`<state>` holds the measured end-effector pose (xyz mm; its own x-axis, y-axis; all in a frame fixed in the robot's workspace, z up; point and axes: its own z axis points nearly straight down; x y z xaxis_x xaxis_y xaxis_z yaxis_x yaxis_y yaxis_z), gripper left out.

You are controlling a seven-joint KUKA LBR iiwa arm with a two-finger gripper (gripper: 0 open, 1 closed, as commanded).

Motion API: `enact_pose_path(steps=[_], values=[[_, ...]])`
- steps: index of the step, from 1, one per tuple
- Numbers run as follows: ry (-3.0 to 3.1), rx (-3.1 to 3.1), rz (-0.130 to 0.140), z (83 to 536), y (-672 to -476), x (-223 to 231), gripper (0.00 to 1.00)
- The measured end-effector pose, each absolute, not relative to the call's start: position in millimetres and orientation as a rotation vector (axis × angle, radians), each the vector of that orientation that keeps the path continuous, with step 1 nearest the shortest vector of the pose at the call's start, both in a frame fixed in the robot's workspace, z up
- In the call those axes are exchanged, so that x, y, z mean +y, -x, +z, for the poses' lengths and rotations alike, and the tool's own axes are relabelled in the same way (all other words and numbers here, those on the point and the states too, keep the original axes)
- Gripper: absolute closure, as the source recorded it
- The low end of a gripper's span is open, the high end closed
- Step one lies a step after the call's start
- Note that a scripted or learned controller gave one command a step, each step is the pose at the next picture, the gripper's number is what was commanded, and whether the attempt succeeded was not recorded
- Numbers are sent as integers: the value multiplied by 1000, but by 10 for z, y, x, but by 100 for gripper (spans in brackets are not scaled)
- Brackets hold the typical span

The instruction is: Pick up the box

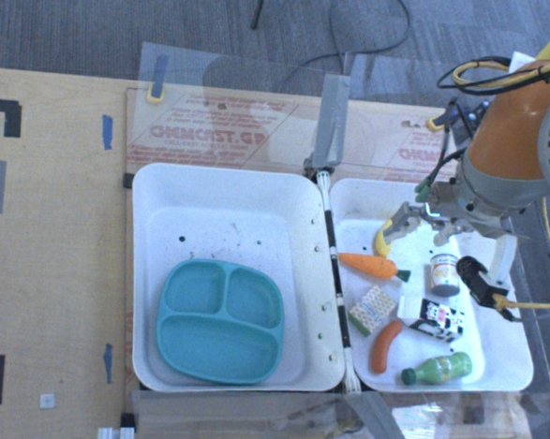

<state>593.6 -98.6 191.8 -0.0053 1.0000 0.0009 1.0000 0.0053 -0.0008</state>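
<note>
A small pale box (374,308) with a green dotted pattern lies tilted in the middle of the right bin (519,358). It sits between an orange carrot (368,264) and a reddish sausage (385,345). My gripper (442,237) hangs over the far part of the right bin, just above a small jar (443,273). It is up and to the right of the box, apart from it. Nothing shows between the gripper and the box.
A black-and-white patterned item (438,319) lies right of the box, and a green bottle (436,368) lies near the front wall. A yellow banana (384,238) sits by the divider. The left bin (154,205) holds a teal divided plate (220,321).
</note>
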Motion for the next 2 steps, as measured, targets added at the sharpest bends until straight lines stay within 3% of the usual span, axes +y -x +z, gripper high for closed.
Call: enact_pose_path(steps=[1, 2], values=[[2251, -2202, -11, 889, -5548, -1624, 0], [2262, -2198, -14, 1002, -5555, -1662, 100]])
